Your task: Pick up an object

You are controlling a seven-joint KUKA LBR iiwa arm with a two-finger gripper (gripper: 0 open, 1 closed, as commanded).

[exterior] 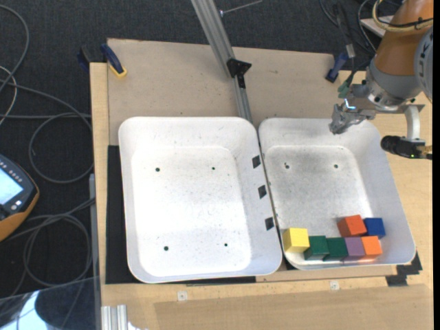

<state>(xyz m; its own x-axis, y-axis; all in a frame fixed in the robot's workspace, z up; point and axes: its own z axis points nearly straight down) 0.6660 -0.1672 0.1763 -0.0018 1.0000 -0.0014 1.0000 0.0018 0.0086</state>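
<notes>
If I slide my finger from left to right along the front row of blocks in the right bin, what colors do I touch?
yellow block → dark green block → green block → purple block → orange block

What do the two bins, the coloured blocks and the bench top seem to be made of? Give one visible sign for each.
Bins: probably moulded plastic, white, with rounded corners and rims; the floors look scuffed grey. Coloured blocks: solid-coloured, matte cubes with crisp edges, perhaps painted wood or foam; the look leaves it open. Bench top: likely wood board, flat, tan and dull.
</notes>
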